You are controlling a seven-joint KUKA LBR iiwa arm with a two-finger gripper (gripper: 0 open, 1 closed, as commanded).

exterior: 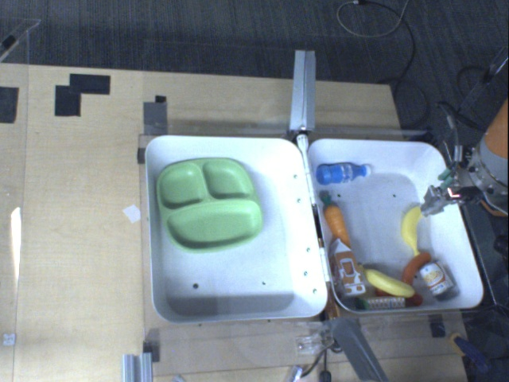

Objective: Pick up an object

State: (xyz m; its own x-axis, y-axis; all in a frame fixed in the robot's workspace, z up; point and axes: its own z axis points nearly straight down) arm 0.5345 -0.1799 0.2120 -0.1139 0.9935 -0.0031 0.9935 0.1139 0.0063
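The right bin (382, 151) holds a blue bottle (340, 172) near its far left corner, an orange carrot (337, 222) by the left wall and a small carton (347, 267) below it. A yellow banana (389, 282) lies along the near wall. A second banana (410, 226) lies right of the middle, with a red sausage (416, 264) and a small jar (433, 278) below it. My gripper (440, 197) hangs over the bin's right side, just above and right of the upper banana. Nothing shows between its fingers.
The left bin (231, 293) holds a green divided plate (209, 203). A metal post (303, 94) rises behind the divider between the bins. Cables lie on the dark floor at the back right.
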